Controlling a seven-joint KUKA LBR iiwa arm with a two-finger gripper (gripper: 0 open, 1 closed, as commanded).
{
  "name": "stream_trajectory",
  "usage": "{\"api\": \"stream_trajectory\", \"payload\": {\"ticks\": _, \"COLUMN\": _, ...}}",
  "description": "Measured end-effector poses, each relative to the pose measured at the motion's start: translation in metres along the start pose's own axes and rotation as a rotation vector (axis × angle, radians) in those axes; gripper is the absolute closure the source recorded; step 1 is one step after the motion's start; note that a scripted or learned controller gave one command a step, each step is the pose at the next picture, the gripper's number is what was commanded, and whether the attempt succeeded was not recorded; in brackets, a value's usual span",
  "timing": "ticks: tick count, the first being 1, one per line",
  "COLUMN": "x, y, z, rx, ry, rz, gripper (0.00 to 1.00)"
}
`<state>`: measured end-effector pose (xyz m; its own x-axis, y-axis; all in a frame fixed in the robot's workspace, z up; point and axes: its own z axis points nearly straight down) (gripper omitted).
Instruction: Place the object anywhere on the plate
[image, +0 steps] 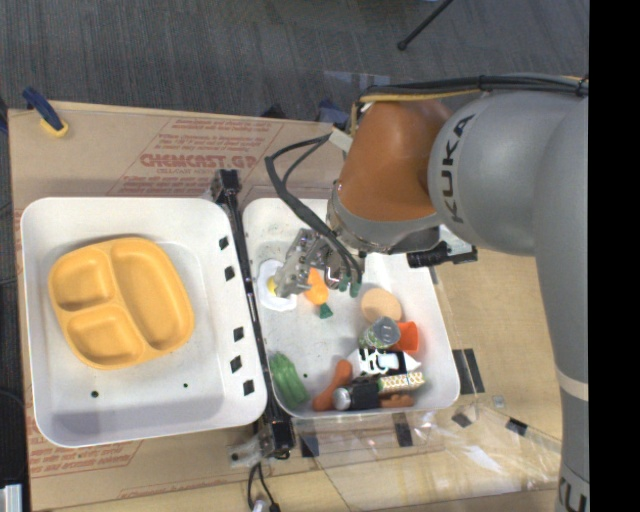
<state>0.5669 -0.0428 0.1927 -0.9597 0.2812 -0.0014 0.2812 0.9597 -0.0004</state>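
Small orange object (316, 292) lies in right bin (440, 330), well right of yellow plate (120, 300) (plate sits in left bin). Pincer (297, 270) hangs just left of object; finger state unclear. Centre over object before closing.

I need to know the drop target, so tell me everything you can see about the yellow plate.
The yellow plate looks like smooth moulded plastic, rounded-square, with raised ridges dividing it into three compartments. It lies flat and slightly turned in the left white bin, towards its upper left, resting on the bin's floor. Nothing lies on it or touches it.
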Motion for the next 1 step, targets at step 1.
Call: {"api": "stream_trajectory", "payload": {"ticks": 1, "x": 0.0000, "y": 0.0000, "z": 0.0000, "rx": 0.000, "ry": 0.000, "rz": 0.000, "gripper": 0.00}}
